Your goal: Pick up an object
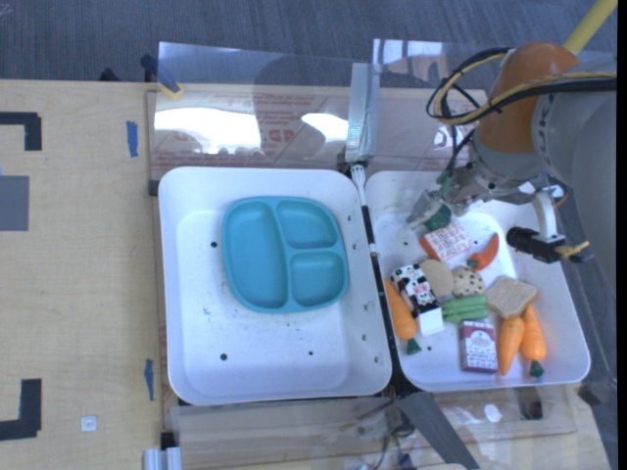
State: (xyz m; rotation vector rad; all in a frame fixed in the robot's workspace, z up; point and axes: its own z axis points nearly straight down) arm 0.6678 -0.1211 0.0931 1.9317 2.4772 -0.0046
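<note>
Toy food pile [468, 302] in right bin [573, 360], gripper [438, 202] above, blue tray [284, 253] left

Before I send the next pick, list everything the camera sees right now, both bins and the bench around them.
Left bin: one, white, left half of the bench.
Divided plate: one, teal, three compartments, centre of the left bin.
Right bin: one, white, right of the left bin.
Carrots: two, orange, side by side near the right bin's front right.
Third carrot: one, orange, along the right bin's left wall.
Cow-patterned block: one, black and white, beside that carrot.
Red box: one, front of the right bin.
Green piece: one, middle of the pile.
Red-and-white packet: one, back of the pile.
Blue tape strips: two, on the bench's left side.
Arm: one, grey with an orange band, over the right bin's back.
Gripper: above the packet.
</note>
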